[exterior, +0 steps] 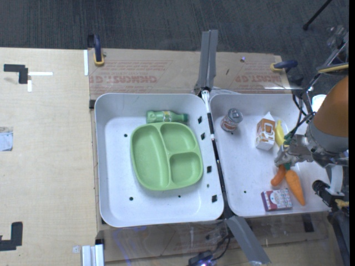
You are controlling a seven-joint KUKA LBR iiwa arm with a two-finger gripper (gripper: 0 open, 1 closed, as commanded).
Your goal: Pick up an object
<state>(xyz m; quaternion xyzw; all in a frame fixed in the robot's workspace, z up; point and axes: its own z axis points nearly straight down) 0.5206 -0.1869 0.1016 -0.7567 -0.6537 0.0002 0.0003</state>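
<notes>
2 shallow white bins sit side by side on a cardboard-covered bench. The left bin (111, 165) holds 1 green divided plate (166, 156) with 3 compartments, lying flat in the middle, and 1 green bottle (166, 116) on its side just behind the plate, against the back wall.

The right bin (244, 198) holds the loose clutter the arm may choose from: 1 small can (232, 121) upright near the back left, 1 white and orange carton (266, 134), 1 yellow item (279, 132) that looks like a banana just beside the carton, 2 orange carrots (295, 187) lying close together, and 1 small red and white packet (277, 200) flat near the front.

The arm reaches in from the right, its gripper (288, 155) low over the right bin, just above the carrots, likely because they are its target. From here I cannot tell how far it is open, and I see nothing held.
</notes>
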